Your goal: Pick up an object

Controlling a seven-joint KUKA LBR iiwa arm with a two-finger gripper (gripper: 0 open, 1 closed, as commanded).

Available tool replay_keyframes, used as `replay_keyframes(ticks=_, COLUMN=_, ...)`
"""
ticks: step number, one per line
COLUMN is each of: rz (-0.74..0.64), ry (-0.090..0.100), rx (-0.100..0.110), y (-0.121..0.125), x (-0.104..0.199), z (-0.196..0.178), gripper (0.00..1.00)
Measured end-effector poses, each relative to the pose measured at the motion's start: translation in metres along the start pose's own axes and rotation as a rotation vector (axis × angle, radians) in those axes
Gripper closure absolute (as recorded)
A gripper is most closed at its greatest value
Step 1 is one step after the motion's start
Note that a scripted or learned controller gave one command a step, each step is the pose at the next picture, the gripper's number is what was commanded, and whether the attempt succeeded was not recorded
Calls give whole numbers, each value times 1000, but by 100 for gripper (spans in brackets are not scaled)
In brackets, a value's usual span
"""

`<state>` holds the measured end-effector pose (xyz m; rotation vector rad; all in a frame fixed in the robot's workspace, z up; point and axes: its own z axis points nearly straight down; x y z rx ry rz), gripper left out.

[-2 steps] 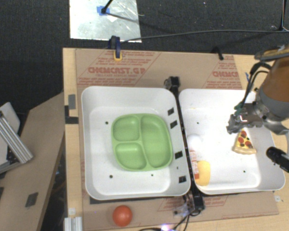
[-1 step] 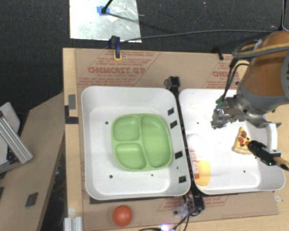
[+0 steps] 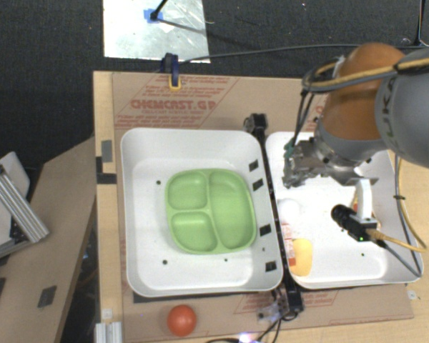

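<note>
- Arm (image 3: pixel 386 98): grey with an orange band, reaching in from the right over the right bin.
- Left bin (image 3: pixel 139 184): white, holding a green divided tray (image 3: pixel 209 211) at its centre.
- Right bin (image 3: pixel 343 263): white, touching the left bin along a clipped divider.
- Gripper (image 3: pixel 294 171): low over the right bin's upper left area; finger spread cannot be told, and nothing is seen between them.
- Yellow-orange object (image 3: pixel 301 256): resting in the right bin's lower left corner, apart from the gripper.
- Red ball (image 3: pixel 181 319): on the cardboard below the left bin.
</note>
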<state>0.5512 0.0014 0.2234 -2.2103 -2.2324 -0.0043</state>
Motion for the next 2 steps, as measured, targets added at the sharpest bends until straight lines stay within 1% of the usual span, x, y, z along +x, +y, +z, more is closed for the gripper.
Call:
replay_keyframes(ticks=1, rz=-1, ry=1, rx=-2, y=15, x=55, z=-11, gripper=100)
replay_keyframes(ticks=2, rz=0, ry=0, rx=1, y=22, x=107, z=8, gripper=100)
